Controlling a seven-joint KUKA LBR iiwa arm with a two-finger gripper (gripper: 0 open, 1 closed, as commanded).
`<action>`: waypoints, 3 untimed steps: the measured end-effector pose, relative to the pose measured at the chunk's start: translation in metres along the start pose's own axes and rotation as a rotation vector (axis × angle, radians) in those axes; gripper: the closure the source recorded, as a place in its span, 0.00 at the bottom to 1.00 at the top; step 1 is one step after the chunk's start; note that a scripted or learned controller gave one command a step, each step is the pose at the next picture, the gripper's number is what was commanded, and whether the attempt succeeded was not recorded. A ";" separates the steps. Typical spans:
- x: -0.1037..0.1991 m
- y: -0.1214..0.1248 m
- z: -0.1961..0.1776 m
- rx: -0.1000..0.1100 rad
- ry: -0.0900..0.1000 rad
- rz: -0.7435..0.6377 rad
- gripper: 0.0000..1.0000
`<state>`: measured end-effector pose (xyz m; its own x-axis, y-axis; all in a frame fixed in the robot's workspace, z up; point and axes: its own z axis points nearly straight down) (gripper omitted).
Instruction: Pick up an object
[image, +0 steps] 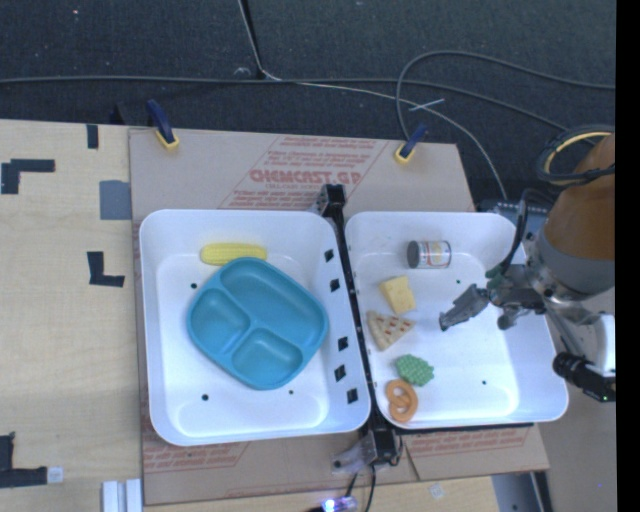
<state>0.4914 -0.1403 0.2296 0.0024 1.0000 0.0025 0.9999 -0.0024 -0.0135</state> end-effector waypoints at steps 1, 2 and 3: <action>0.000 0.003 -0.006 -0.012 -0.002 -0.004 0.00; 0.002 -0.005 0.056 -0.006 -0.001 -0.003 0.00; 0.003 -0.004 0.120 -0.005 -0.001 -0.003 0.00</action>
<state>0.4857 -0.1369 0.1094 -0.0009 1.0000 0.0017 1.0000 0.0009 -0.0085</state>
